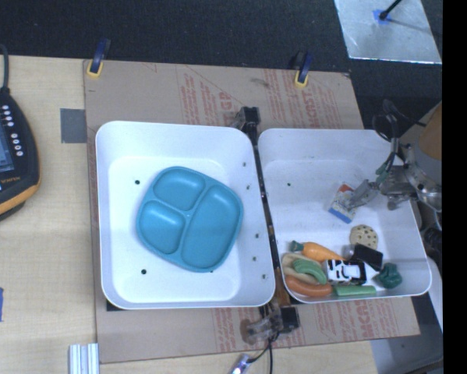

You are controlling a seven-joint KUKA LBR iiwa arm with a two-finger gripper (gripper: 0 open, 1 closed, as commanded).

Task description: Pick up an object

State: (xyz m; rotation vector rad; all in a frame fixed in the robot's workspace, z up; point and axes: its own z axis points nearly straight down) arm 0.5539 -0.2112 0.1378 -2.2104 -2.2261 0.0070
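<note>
objects for the pick lie in the right bin (295, 150), most of them heaped along its near edge; going by size, the bench (46, 232) comes first, with a brown cardboard sheet (217, 92) clipped over it, then the two white bins side by side. left bin (116, 287) holds a blue divided plate (190, 218), turned at an angle, and nothing else. a black and orange teach pendant (3, 158) rests on the bench at the far left. the arm reaches in from the right and its gripper (356, 199) sits low in the right bin, the grey fingers closed around a small blue and white packet (342, 206). in the near heap sit an orange carrot (321, 251), a round tan cookie (362, 234), a black block (366, 255) and a green piece (390, 275), all touching or just beside one another.
</note>
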